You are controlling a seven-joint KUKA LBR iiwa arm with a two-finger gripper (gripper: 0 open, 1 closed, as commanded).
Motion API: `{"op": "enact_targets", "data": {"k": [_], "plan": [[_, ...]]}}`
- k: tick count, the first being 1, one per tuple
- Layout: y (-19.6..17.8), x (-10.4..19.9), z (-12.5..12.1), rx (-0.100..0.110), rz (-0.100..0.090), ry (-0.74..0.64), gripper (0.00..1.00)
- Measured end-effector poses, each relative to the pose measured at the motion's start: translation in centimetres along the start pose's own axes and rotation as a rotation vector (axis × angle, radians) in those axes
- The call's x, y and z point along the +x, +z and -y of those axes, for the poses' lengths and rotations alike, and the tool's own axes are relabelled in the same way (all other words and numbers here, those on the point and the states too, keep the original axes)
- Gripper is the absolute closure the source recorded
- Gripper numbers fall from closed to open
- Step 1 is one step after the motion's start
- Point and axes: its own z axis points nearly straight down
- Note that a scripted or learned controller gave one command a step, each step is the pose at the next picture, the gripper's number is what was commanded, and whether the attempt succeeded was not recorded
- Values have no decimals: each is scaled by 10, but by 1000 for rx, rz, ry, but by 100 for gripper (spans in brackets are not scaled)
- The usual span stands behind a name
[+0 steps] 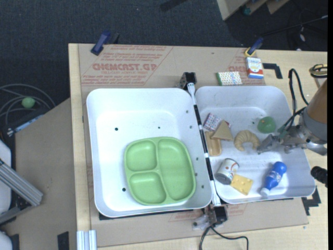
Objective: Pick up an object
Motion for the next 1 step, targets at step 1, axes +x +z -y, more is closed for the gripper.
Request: {"op": "enact_targets", "data": {"k": [1], "plan": [[-141,-1,-91,-10,7,0,0]]}}
